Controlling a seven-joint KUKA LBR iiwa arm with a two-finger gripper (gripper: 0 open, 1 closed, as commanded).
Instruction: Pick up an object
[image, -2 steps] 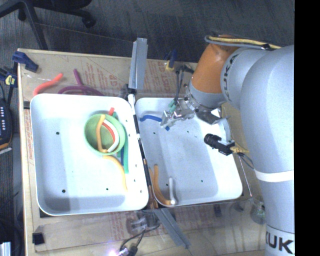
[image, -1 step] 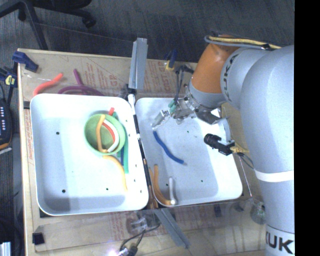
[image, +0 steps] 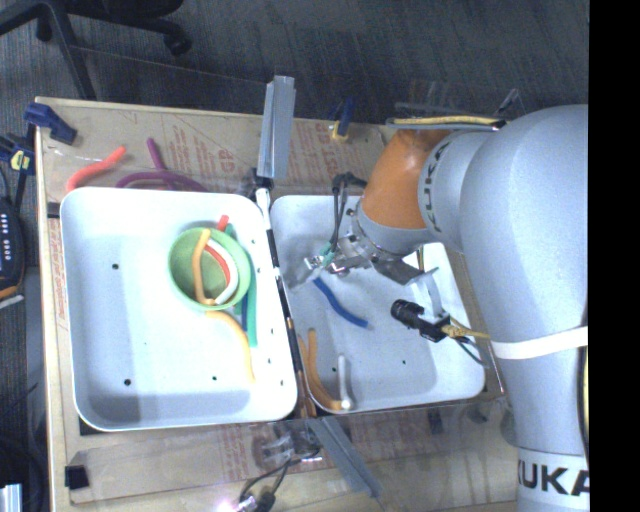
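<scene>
Presently the grey arm (image: 520, 220) bends down over the right bin (image: 390, 370) on the wooden bench (image: 200, 135), gripper (image: 322, 262) low above that bin's middle, its state indeterminable, blue strip (image: 340, 305) lying just beside it inside.

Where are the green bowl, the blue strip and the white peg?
green bowl (image: 188, 264), camera view, bare inner wall
blue strip (image: 341, 307), camera view, middle of its length
white peg (image: 343, 379), camera view, its shaft
</scene>
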